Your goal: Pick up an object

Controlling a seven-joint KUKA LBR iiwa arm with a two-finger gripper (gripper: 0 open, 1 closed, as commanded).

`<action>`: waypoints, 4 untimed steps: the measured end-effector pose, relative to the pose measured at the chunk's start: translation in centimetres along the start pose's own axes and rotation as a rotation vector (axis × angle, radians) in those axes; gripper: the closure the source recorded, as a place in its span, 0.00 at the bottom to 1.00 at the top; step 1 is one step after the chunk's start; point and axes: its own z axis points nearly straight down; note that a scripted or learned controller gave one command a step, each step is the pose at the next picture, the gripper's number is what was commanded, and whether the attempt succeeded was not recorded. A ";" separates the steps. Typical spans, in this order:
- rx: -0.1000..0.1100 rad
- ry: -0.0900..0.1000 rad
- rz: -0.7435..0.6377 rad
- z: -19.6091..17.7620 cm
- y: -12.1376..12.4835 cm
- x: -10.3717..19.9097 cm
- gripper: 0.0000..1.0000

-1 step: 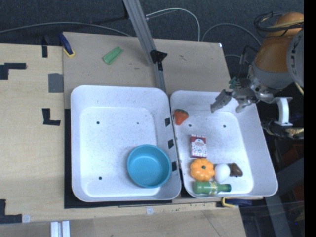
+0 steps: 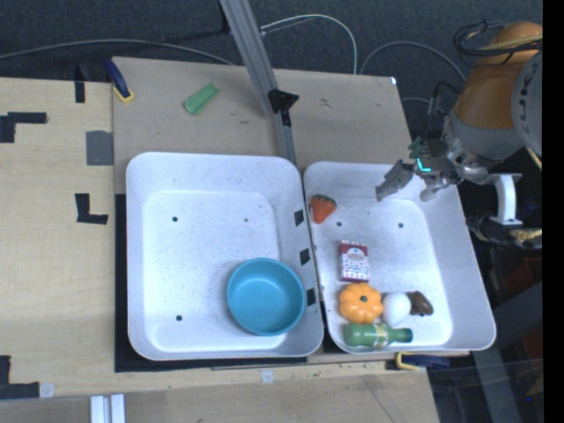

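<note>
gripper (image 2: 411, 181) hanging over the right bin's (image 2: 467, 263) top edge, fingers look spread and holding nothing, I think, small red box (image 2: 353, 261) mid-bin, orange pumpkin (image 2: 360, 302) right below it

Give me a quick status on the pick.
Gripper open above right bin, holding nothing. Objects clustered at near end: red box, orange pumpkin. Path clear.

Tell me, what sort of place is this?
Probably a robotics lab test bench: a robot arm's gripper reaches over two white bins, one holding toy food such as a small pumpkin, and loose cables trail across the floor behind.
</note>
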 end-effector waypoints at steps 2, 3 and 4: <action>0.006 0.000 0.001 11.9 0.0 0.1 0.00; 0.002 0.000 -0.001 10.6 0.1 0.1 1.00; -0.005 -0.001 0.000 4.9 -0.3 1.0 1.00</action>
